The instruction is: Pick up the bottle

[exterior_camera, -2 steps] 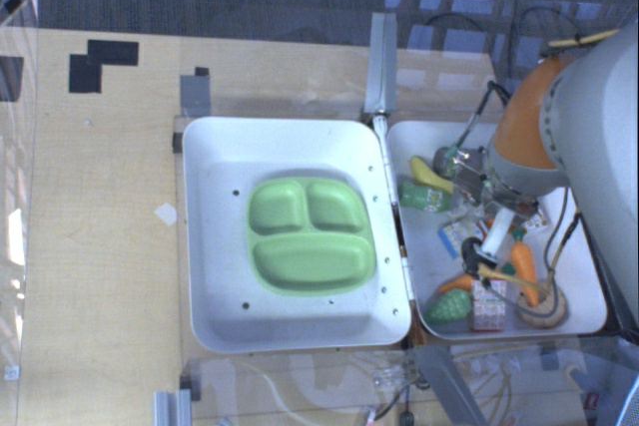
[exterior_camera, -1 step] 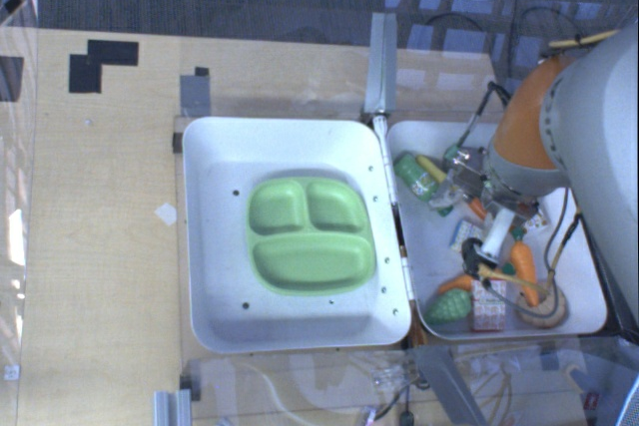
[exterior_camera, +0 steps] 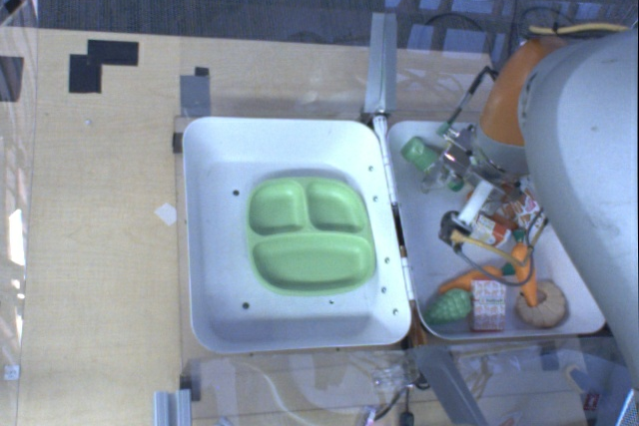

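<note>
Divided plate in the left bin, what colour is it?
Light green, a three-compartment plastic plate, seen best in the camera view.

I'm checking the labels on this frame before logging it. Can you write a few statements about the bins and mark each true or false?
1. A green divided plate lies in the left bin. True.
2. The plate holds food. False: its compartments are bare.
3. A clear bottle with a green cap lies in the right bin. True.
4. The arm reaches over the left bin. False: it is over the right bin.
</note>
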### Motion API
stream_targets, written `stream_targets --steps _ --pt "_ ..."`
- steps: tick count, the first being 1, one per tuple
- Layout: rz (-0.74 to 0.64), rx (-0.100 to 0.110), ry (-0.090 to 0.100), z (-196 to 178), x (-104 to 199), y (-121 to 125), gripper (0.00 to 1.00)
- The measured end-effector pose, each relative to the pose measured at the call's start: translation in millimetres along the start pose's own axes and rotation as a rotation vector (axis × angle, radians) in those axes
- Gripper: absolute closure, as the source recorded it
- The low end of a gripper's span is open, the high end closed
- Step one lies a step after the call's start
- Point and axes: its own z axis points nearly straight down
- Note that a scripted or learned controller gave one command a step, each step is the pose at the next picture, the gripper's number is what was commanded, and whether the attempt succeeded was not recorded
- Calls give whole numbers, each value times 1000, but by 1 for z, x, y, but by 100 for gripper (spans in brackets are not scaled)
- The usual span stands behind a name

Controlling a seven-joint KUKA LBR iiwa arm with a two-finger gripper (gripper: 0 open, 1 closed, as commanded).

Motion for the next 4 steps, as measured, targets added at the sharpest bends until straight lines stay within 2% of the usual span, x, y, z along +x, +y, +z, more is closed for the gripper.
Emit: stream_targets --steps 1,2,3,4 --pt "145 57 -28 0 22 26 0" --pt "186 65 -35 0 25 27 0" --pt "108 3 -1 -98 53 -4 0" --pt "248 2 -1 1 20 31 0"
